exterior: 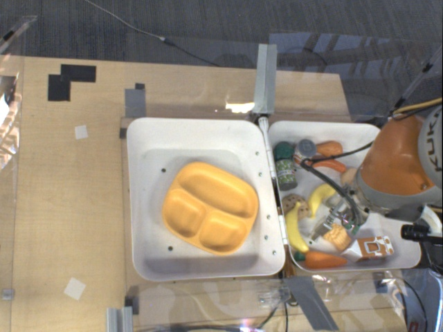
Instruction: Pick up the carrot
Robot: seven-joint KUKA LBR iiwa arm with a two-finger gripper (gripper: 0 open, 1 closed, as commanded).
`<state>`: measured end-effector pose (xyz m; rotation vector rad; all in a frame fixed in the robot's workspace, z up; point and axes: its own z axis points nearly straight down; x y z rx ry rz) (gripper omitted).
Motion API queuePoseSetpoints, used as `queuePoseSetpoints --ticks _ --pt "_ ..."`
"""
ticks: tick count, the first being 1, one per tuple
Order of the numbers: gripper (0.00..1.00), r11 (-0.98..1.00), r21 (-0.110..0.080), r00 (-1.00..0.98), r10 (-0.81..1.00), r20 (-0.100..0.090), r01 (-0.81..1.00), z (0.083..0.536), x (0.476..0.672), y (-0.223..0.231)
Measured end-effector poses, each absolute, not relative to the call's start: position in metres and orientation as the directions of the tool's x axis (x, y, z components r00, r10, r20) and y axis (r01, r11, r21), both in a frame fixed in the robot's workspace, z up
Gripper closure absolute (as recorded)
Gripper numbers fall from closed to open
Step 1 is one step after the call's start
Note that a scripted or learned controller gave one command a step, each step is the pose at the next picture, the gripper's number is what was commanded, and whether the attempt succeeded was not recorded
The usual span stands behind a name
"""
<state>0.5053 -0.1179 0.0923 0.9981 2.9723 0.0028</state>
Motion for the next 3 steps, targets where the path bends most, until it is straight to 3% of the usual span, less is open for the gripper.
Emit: queuePoseSetpoints --ticks 1,2,3 --pt "0.00 0.855 0.005 -0.855 0.518 -0.010 0.518 0.112 0.574 -0.127" --pt "0.00 0.893 0.006 -0.893 0.450 -0.017 0.450 0.090 0.492 -0.110" --pt "1.00 0.895 0.010 -0.895 0.446 -0.023 0.446 0.103 0.495 -0.109"
